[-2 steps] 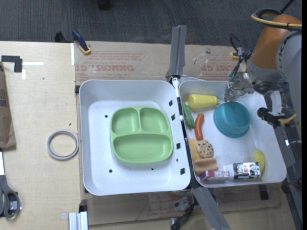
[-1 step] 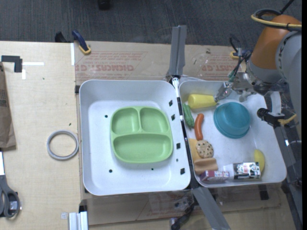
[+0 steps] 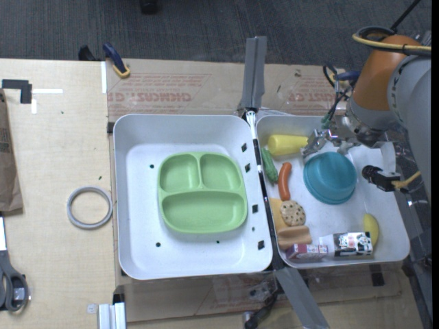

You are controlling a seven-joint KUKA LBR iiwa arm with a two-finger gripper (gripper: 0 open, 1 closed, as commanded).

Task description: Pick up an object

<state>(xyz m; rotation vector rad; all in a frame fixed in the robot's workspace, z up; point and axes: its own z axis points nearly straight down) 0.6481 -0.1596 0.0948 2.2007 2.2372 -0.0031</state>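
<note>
Plastic, cardboard and metal on the bench

The 2 bins [image 3: 130,204] looked like smooth white plastic; the green divided plate [image 3: 202,192] was matt plastic and the blue bowl [image 3: 330,177] glossier. Brown cardboard [image 3: 171,91] lay rough and printed, beside a metal divider bar [image 3: 254,70].

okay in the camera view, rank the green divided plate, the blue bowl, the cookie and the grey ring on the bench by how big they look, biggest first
1. Green divided plate
2. Blue bowl
3. Grey ring
4. Cookie

The bowl and ring look close in width, so that pair is unsure.
</note>
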